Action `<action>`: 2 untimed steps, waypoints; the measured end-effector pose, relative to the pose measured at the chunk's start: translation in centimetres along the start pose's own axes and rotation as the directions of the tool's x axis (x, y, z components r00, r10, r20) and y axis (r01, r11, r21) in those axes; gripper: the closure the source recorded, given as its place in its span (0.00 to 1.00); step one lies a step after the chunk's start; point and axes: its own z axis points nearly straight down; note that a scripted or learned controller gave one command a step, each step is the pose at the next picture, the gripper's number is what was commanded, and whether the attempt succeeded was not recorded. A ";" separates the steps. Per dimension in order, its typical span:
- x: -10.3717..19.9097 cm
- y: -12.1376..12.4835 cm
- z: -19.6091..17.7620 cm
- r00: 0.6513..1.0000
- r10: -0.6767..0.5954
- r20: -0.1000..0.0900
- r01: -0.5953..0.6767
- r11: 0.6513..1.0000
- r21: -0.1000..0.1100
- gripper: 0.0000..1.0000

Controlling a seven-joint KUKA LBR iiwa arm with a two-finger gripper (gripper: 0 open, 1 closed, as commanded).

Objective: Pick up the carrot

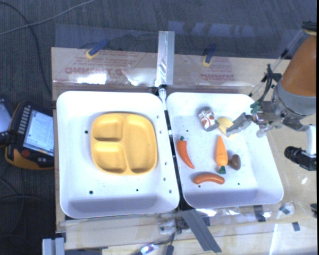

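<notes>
I saw the carrot (pixel 221 152) lying in the right bin (pixel 266 187), a little right of its middle, with the thick end toward the far wall and the green tip toward me. A small brown ball (pixel 234 161) lay just beside its lower end on the right, and a sausage (pixel 208 179) lay near that end, closer to the front wall. To the left of the carrot, near the wall shared by both bins, there was an orange pepper (pixel 184 152) with a green stem. Behind the carrot I noticed a red and white can (pixel 205 118), lying tilted, and a pale yellow piece (pixel 224 124) just beside it.

The gripper (pixel 235 126) hung over the far right part of this bin, at the yellow piece and apart from the carrot. The carrot was not held. I could not tell if the jaws were open or closed.

In the left bin (pixel 74 142) a yellow tray (pixel 123 143) with three compartments rested in the middle. On the floor left of the table (pixel 234 68) lay a handheld control unit (pixel 32 137).
</notes>
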 end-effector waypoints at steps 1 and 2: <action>4.0 0.1 13.3 0.992 -0.128 -0.001 0.128 0.992 0.001 0.00; 4.0 0.0 12.6 0.992 -0.126 -0.003 0.126 0.992 0.004 1.00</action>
